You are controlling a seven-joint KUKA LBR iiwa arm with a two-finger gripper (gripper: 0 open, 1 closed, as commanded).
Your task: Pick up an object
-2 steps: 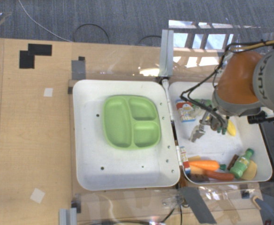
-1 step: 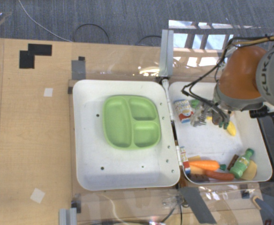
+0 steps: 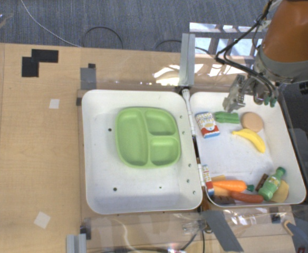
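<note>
Green cucumber (image 3: 227, 117): lying in the right bin (image 3: 296, 157), far side, beside a small carton (image 3: 208, 125).
Gripper (image 3: 234, 103): hanging just above the cucumber's far end; finger spread cannot be told, nothing seen held.
Neighbours: tan round piece (image 3: 252, 122) and banana (image 3: 250, 139) lying right of it.
Left bin (image 3: 93, 157): bearing a green divided plate (image 3: 146, 137).

The right bin (image 3: 296, 157) is stocked with small toy foods. A green cucumber (image 3: 227, 117) lies flat near its far edge, beside a tan round bun (image 3: 252, 122) and above a yellow banana (image 3: 250, 139). A small milk carton (image 3: 208, 125) lies leftward. An orange carrot (image 3: 229, 185) and green bottle (image 3: 270, 183) are seen along the near edge.
</note>
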